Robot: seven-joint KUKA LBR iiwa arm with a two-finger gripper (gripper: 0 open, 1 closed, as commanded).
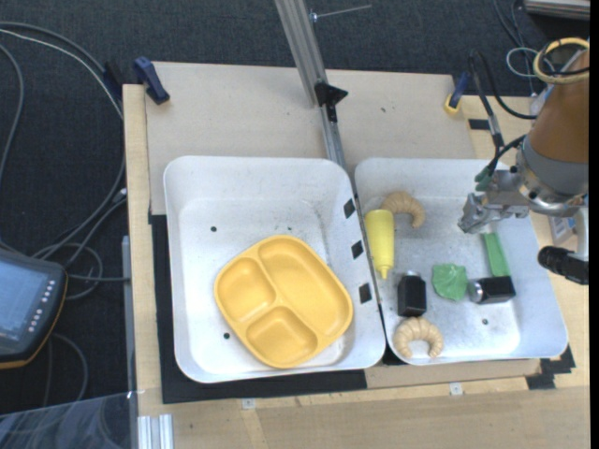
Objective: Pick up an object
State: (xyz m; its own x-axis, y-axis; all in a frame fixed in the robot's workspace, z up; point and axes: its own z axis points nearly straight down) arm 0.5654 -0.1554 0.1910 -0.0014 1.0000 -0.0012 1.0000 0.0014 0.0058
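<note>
Lower croissant (418, 337) at right bin (524, 344) front edge, black block (411, 295) just behind. Gripper (479, 211) hovers over right bin above green stick (494, 253); jaw state: cannot tell. Green leaf (449, 282) and black cylinder (492, 290) crowd stick's lower end. Risk: descent clips neighbours, or flat stick slips from grasp.

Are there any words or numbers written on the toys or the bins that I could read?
No, none can be read here.
The yellow bottle, the black box, the yellow tray and the two croissants show no writing.
The small screen at the left edge has marks too blurred to read.
</note>
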